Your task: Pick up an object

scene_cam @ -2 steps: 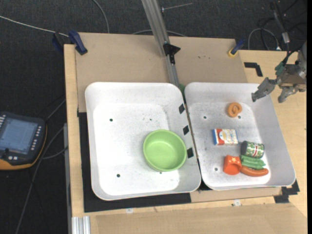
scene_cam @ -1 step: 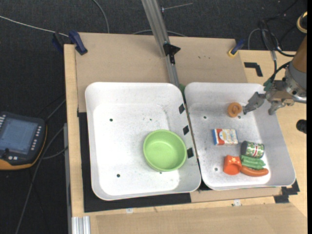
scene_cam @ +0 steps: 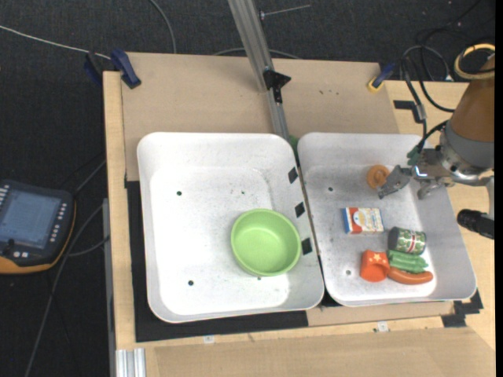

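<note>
Gripper (scene_cam: 407,177) over the right bin (scene_cam: 338,210), its fingers spread apart and grasping nothing, just beside a small orange ring (scene_cam: 377,175). Nearer the camera lie a white carton (scene_cam: 362,220), a green can (scene_cam: 407,241), an orange cup (scene_cam: 374,266) and a red-and-green piece (scene_cam: 410,274) (shape unclear). A green bowl (scene_cam: 265,242) sits in the left bin (scene_cam: 181,210).
</note>
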`<state>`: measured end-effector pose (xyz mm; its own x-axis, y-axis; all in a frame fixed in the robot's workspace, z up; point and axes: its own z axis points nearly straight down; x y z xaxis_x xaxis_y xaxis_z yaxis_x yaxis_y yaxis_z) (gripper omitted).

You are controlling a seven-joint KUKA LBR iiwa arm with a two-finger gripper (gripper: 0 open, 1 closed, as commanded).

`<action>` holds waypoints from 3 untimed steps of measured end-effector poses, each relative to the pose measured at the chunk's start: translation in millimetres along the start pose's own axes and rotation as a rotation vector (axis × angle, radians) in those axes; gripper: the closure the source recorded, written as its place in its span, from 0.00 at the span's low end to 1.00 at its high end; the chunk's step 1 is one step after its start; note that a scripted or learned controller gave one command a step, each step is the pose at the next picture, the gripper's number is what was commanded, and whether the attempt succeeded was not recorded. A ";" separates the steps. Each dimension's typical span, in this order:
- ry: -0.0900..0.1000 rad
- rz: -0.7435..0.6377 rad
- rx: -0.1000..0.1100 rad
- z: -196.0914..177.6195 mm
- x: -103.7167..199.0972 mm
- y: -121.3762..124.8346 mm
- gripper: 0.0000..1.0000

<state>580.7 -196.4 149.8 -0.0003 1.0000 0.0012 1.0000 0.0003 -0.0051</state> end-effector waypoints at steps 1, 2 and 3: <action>-0.001 0.000 -0.004 51.3 0.2 0.0 0.00; -0.001 0.000 -0.007 38.9 0.1 0.9 1.00; -0.002 0.000 -0.009 -4.4 -3.3 -1.0 1.00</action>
<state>579.7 -199.7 154.2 0.0001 1.0000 -0.0010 1.0000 -0.0001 0.0038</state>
